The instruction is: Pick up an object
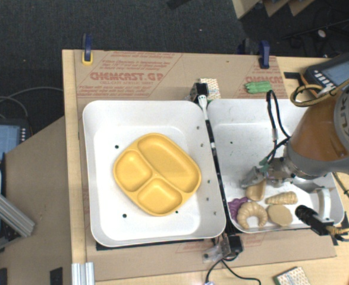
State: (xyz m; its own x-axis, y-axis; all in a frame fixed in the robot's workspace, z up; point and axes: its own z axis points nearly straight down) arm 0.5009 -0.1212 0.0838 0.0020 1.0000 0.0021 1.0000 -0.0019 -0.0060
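- The brown protective sheet (132, 76) covering the desk carries red lettering; behind the left white bin (97, 159), on the side away from the camera, the largest line reads "CHEMCAST G P".
- Above and below that line run smaller rows of red print on the same sheet, too fine to read.
- Behind the right white bin (233, 123) the same red lettering starts again with "CHEM"; the rest is covered by a green object (257, 87) and the arm.
- Right of that bin's far corner a dark device (332, 76) shows a lit screen, nothing on it legible.
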